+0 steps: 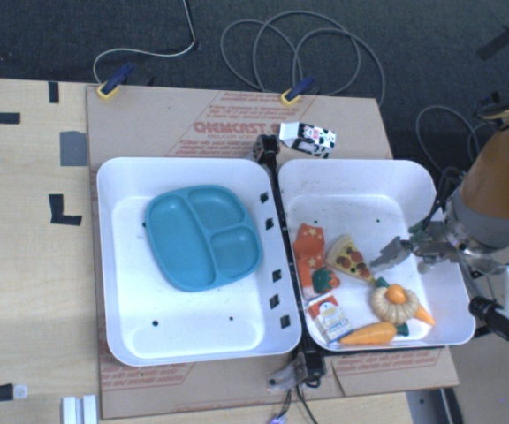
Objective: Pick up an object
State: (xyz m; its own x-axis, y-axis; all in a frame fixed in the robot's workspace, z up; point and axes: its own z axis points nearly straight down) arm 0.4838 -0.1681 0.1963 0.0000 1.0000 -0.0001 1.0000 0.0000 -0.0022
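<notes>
**A:** Starting at the left, what's there?

**B:** The left bin (pixel 122 237) holds a blue divided plate (pixel 203 237), lying flat. The things worth picking are all in the right bin (pixel 360 179): an orange block (pixel 308 246) touching a small green piece (pixel 324 280), a toy pizza slice (pixel 350 259) just beside them, a small carton (pixel 330 316) near the front wall, then a carrot (pixel 371 332) and a pale ring with an orange ball on it (pixel 394 300).

**A:** How would they handle?

**B:** They look like light, stiff plastic toys, probably smooth and a bit slippery, not fragile. I'd take the pizza slice across its narrow width; it lies clear enough of its neighbours for fingers on both sides.

**A:** And the arm?

**B:** It reaches in from the right, wrist low over the bin's right side. The gripper (pixel 394 253) points left toward the pizza slice, just beside it. Nothing sits between the fingers; whether they're spread wide or narrow I can't tell.
</notes>
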